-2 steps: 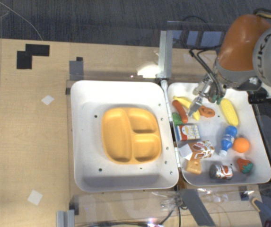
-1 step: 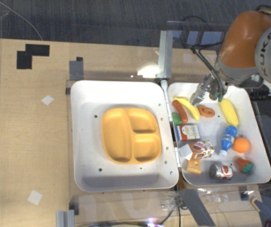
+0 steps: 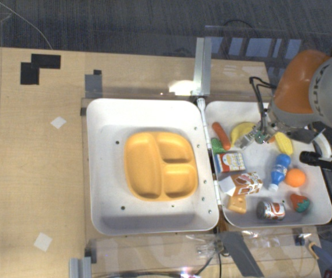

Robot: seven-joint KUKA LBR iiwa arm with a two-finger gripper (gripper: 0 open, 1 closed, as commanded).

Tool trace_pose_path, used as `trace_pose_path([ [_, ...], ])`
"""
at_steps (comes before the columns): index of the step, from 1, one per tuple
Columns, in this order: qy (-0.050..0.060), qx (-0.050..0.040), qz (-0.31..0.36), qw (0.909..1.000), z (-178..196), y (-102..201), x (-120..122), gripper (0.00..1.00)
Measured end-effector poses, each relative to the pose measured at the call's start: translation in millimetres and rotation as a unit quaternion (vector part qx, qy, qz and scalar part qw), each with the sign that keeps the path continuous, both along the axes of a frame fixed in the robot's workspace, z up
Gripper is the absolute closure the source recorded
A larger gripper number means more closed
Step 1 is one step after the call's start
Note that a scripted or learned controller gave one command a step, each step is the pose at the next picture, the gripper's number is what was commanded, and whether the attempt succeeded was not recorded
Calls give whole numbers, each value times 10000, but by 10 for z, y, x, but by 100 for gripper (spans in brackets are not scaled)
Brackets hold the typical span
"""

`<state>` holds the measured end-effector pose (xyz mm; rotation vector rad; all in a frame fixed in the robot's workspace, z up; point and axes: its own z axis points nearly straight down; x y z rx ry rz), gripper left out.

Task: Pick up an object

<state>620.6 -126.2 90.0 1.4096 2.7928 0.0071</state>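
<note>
From the overhead camera view we see two white bins side by side on the tabletop (image 3: 32, 172). The left bin (image 3: 105, 155) carries a yellow divided tray (image 3: 160, 165). The right bin (image 3: 322, 210) is crowded: an orange carrot (image 3: 221, 135), a yellow banana (image 3: 242, 130), a small carton (image 3: 232, 162), a blue bottle (image 3: 278, 171), an orange ball (image 3: 295, 178), a can (image 3: 270, 211), a strawberry-like piece (image 3: 300, 202), a cheese wedge (image 3: 237, 204), a second yellow piece (image 3: 284, 143).

The arm comes in from the right, and its tool (image 3: 259, 136) sits low over the back of the right bin, just beside the banana. We cannot tell from this slant how the tool is set, and we see nothing clearly gripped in it.

Any of these items would serve as the object to pick up; the banana is nearest the tool.

We judge the crowding to be the main risk. The banana lies close to the carrot and the second yellow piece, so a descent slightly off could push one aside or pinch two at once. The curved, smooth banana may also roll out of a closing grip. Cables hanging near the wrist could snag on the bin's rear wall.
</note>
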Motion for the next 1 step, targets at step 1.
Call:
trace_pose_path([
  [1, 13, 2, 4, 10000, -14, 4, -7, 0],
])
